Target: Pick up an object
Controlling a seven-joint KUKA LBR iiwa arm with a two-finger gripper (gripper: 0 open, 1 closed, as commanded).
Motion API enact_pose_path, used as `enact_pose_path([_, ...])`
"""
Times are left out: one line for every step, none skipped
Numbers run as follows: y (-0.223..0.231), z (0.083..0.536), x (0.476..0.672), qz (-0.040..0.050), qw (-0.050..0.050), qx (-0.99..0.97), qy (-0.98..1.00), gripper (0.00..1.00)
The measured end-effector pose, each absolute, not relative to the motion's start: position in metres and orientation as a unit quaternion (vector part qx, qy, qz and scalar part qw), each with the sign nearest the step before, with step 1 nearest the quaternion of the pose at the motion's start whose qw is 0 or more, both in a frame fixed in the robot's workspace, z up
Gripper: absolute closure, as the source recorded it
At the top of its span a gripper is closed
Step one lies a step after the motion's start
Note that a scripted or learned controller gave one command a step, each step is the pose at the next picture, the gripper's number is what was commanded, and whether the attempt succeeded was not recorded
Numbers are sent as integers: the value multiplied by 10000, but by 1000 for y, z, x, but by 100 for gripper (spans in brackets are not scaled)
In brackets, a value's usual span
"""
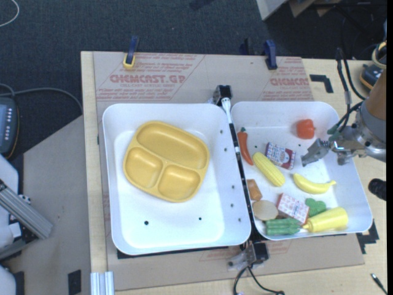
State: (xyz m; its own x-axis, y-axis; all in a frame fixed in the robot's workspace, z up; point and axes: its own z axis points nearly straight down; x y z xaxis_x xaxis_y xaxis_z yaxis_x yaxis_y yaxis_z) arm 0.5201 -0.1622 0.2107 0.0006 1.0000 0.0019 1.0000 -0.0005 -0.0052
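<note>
- Nearest the camera, along the front wall of the right bin (362,220): green pods (282,227), a yellow bottle (326,220), a green piece (316,206), a patterned box (293,208) and a tan disc (265,211), all crowded together and touching or nearly so.
- Just behind those: banana (313,185) lying flat and corn (269,169) lying at a slant, both loose on the bin floor.
- Farther back: small red-and-white packet (279,155), red pepper (244,147) by the divider, tomato (305,128) near the far wall.
- Over in the left bin (116,183): yellow tray (165,161) with three compartments, sitting alone.
- End effector (314,153) low over the right bin, between packet and banana, tomato just beyond; prongs look slightly apart with nothing between them, though small and dark, so hard to say for sure.
- Arm (374,112) reaching in above the bin's right side.
- Progress, as a judgement: nothing lifted, every item down in a bin; approach under way at most, with closing on one item and raising it all left to do.
- Likeliest targets by closeness: packet or banana; cannot tell which.
- Beneath it all: tabletop (184,72) of printed board, clamped at the far edge.
</note>
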Motion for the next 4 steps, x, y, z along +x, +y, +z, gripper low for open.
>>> enact_pose_path([-170,151,519,14,32,-7074,-7068,0])
enact_pose_path([-161,104,519,9,31,-7073,-7069,0])
enact_pose_path([-160,83,518,8,22,-7070,-7072,0])
enact_pose_path([-160,95,519,-3,1,-7078,-7064,100])
